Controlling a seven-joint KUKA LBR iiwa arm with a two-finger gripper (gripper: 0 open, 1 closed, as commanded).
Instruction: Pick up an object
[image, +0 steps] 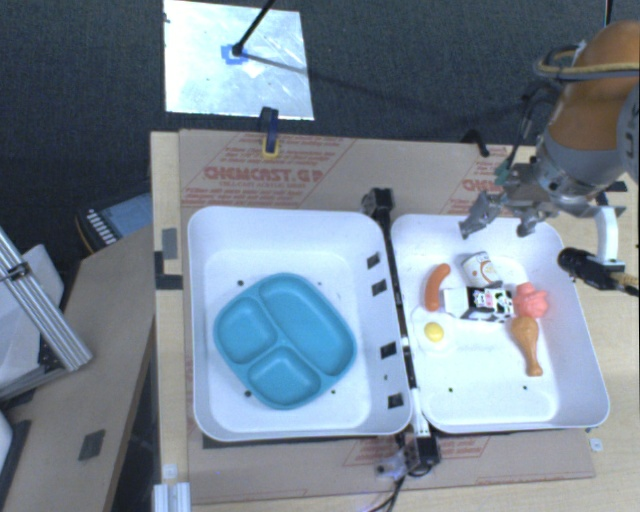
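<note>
Nothing is held yet, so the task is judged to be at its beginning. The gripper (503, 213) is seen above the far edge of the right bin (575, 400), and its two fingers are spread apart with only air between them. It hangs higher than the objects and touches none of them.

All objects that could be picked lie in the right bin. A small cup (480, 268) lies nearest to the gripper, just below it in the view. Beside the cup on the left, an orange sausage (436, 286) is placed at a slant. A black-and-white carton (490, 301) lies under the cup and seems to touch it. A pink toy (531, 301) is just to the right of the carton, and a drumstick (528, 346) extends from it toward the near side. A toy egg (434, 331) lies apart, near the left wall of this bin.

In the left bin (220, 240) a blue tray (285, 340) is found, with nothing in its compartments.

What is left is the whole pick: an object must be chosen, the gripper lowered over it, the fingers closed, and the object lifted. The cup is judged the closest candidate, but its round form may slip.
</note>
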